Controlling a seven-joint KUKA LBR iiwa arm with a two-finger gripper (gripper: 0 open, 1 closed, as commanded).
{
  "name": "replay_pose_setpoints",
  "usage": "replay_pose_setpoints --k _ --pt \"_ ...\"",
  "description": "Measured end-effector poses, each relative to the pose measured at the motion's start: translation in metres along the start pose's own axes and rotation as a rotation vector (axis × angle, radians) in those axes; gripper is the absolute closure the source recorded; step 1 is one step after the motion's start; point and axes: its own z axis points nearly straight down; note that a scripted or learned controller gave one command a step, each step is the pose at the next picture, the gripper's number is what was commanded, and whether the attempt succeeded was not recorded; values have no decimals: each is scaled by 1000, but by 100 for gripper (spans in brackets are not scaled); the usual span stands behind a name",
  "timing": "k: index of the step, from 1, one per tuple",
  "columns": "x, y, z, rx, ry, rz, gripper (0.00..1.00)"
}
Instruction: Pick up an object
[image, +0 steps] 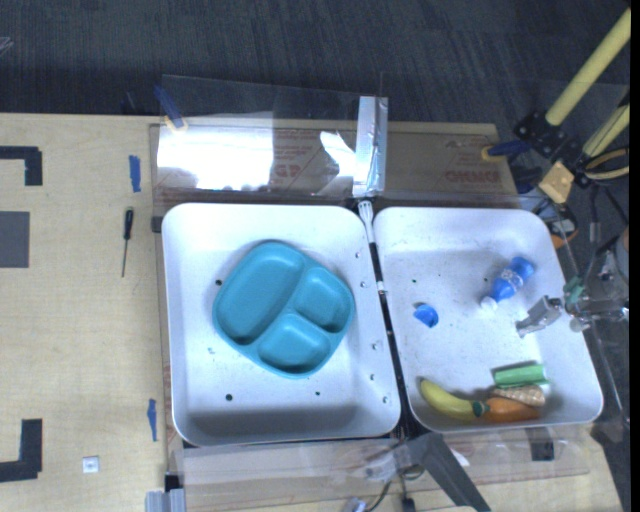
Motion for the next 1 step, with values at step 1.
replay_pose_setpoints --k 1 --pt "39 51 62 -2 1 -78 0"
